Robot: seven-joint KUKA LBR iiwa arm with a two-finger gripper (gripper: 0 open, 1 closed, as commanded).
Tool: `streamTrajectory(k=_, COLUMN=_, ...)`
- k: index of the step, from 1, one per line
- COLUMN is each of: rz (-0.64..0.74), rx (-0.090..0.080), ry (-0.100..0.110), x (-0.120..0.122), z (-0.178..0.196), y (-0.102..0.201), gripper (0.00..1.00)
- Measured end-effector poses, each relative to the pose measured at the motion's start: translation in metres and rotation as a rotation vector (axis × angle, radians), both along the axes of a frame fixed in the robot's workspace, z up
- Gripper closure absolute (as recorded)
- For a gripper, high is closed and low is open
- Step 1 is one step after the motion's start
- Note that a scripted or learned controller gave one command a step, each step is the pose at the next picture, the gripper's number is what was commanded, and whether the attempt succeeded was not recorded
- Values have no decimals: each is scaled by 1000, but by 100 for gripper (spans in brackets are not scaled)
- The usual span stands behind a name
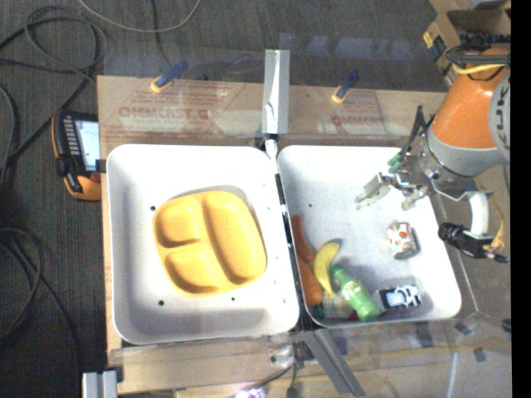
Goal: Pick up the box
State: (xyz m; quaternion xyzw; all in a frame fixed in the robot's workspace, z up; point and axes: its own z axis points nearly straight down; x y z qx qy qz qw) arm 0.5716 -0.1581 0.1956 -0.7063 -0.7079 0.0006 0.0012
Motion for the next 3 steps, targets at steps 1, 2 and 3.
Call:
streamTrajectory(k=1, rz=-76, rx=-2, ry=-3, x=8, z=-102, y=58, gripper=0)
streamTrajectory(k=2, rz=20, rx=-3, ry=-14, x=55, z=-105, y=53, gripper=0)
streamTrajectory(k=3, rz=92, rx=-7, ry=-12, x=71, z=-105, y=57, gripper=0)
